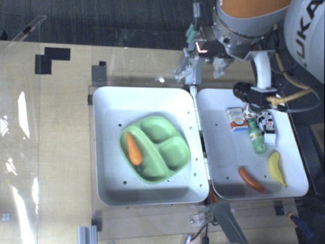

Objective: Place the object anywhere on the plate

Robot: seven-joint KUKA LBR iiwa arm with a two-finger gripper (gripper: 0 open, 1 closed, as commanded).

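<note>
So the carrot point(133, 148) was already lying on the green plate point(167, 154), in the long left compartment, running roughly top to bottom with its green stub at the lower end. The plate has 3 sections and sat about in the middle of the left bin point(109, 187).

The right bin point(218, 182) had the leftovers: a small orange and white carton point(235, 119) near the top, a green bottle point(256, 136) just beside it, a little black and white thing point(267, 123) right of the bottle that I couldn't make out, a yellow banana point(276, 169) lower right, and a reddish sausage point(251, 179) along the bottom edge. None of that was anywhere near the plate, nothing blocking it.

The arm point(254, 9) was up at the top right, orange band showing, with the end effector point(195, 67) hanging over the back rim where the 2 bins meet. Honestly couldn't tell how far apart it was set, too blurry. Nothing visible in it.

Readable text: partial "UKA" on the grey arm casing. Carton print too small. Black tape marks on the tabletop point(45, 136) upper left.
</note>
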